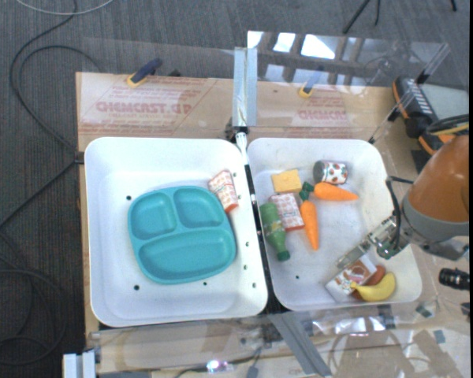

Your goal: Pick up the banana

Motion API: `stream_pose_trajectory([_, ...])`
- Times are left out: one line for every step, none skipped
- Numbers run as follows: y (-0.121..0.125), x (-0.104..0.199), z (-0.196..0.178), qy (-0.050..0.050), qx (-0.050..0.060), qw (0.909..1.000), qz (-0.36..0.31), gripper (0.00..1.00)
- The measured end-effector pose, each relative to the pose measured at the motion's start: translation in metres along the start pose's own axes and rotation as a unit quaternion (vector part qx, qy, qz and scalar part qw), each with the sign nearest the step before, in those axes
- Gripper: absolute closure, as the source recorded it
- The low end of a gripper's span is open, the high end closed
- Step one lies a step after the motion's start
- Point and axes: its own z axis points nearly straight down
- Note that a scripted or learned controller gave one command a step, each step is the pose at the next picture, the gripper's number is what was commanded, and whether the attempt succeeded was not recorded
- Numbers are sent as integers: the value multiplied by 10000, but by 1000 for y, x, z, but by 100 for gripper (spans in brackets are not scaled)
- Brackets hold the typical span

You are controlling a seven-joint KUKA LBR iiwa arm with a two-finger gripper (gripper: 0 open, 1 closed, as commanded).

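Grey carpet surrounds the bench (142, 101). Nearest, the banana (376, 288) lies unlifted in the right bin's (323, 299) front corner, touching a small packet (352, 278). Just behind, the gripper (372, 245) hovers; whether it is spread I cannot tell. Grasping and lifting remain.

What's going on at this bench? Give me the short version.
A grey robot arm with an orange band reaches into the right white bin from the right. Its claw hangs just above the yellow plastic banana in the bin's near right corner, beside a small printed packet. The banana lies in the bin, not yet lifted.
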Motion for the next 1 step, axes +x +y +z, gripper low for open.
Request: stream_pose_trajectory([2, 0, -7, 18, 0, 10000, -2, 100])
